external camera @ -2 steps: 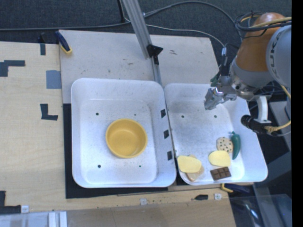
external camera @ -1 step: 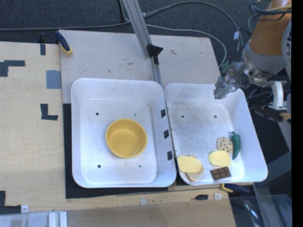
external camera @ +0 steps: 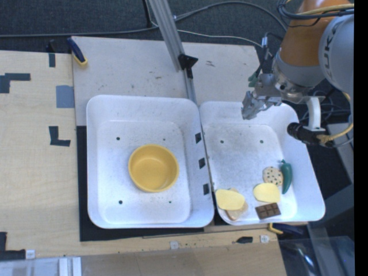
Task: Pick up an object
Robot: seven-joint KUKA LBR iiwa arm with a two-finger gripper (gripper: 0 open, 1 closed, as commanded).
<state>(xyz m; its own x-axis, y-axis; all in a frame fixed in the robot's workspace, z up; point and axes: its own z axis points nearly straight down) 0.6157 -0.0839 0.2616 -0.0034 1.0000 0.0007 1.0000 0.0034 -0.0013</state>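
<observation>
- The step in hand looks like the approach: the end effector hangs over the upper rim of the right bin, right of centre in the frame, with nothing between its fingers. Whether it is open or closed I cannot tell.
- The candidates for picking lie clustered at the lower right of the right bin: a yellow lemon-like piece, a second yellow piece, a speckled cookie, a green pepper and a brown chocolate square. All sit well apart from the end effector.
- A yellow bowl sits alone in the left bin.
- The next move, as I judge it, calls for travelling down-frame to the cluster and singling out one piece; they lie close together, so neighbours may get nudged.
- The surface is pale wood with grey tape marks at the left; a metal post slants in from the top, over dark carpet.
</observation>
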